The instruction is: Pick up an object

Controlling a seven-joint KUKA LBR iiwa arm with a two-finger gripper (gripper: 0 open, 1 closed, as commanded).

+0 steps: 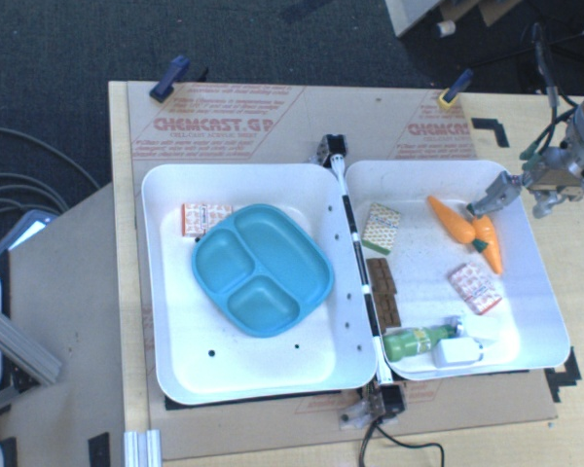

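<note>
The right bin (537,334) holds two orange carrots (464,226), a pink-patterned packet (474,288), a green bottle (418,340) with a white block (457,352) beside it, a brown bar (382,291) and a pale green-checked packet (381,228). My gripper (519,200) hovers over the bin's far right corner, just right of the carrots. It is open with nothing between its fingers. One finger (492,197) points toward the carrot tops. In the left bin (165,329) lie a blue divided plate (261,269) and a small red-and-white box (202,217).
The two bins meet at a raised black-edged divider (355,261). They rest on a cardboard sheet (224,125) held by a blue clamp (168,77) and a yellow-and-blue clamp (456,88). Cables lie on the dark floor at left.
</note>
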